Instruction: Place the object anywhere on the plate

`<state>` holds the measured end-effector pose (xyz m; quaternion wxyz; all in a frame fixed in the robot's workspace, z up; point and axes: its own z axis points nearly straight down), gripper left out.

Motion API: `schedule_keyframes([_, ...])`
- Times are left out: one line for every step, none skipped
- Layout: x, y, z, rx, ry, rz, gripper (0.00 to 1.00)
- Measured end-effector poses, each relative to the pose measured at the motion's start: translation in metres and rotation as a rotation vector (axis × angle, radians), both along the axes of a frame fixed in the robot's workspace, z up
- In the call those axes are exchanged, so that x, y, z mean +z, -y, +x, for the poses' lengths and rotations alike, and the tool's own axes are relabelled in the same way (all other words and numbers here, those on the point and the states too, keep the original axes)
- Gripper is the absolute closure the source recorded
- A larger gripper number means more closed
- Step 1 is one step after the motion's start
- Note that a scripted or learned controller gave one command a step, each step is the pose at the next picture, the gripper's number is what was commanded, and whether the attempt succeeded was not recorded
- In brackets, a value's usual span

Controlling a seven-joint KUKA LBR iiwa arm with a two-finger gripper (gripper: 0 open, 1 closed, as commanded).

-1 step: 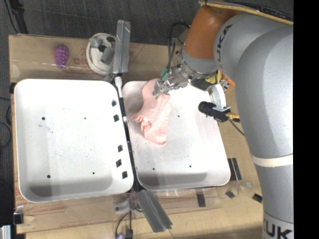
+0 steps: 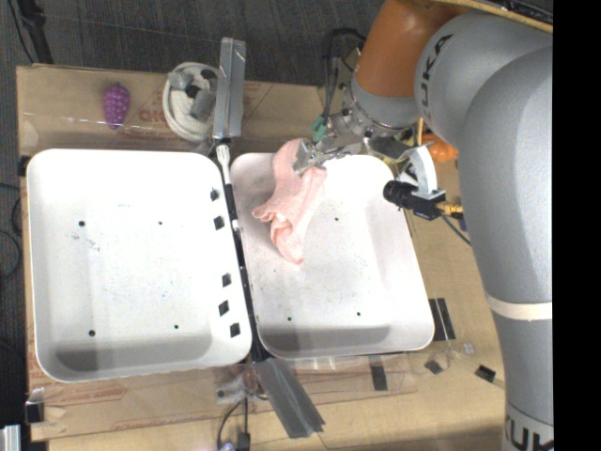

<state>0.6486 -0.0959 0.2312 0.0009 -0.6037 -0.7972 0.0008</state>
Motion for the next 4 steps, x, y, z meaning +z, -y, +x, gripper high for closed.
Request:
schedule_keyframes([0.009, -0.054, -0.003, 0.405, -0.002, 0.001, 1.0])
schedule_keyframes([0.006, -0.107, -0.002, 0.808, -0.003, 0.003, 1.0])
schedule_keyframes([-0.002, -0.162, -0.008, 1.213, -0.001, 0.002, 1.0])
schedule_keyframes([-0.01, -0.213, -0.018, 1.304, 0.0, 0.002, 1.0])
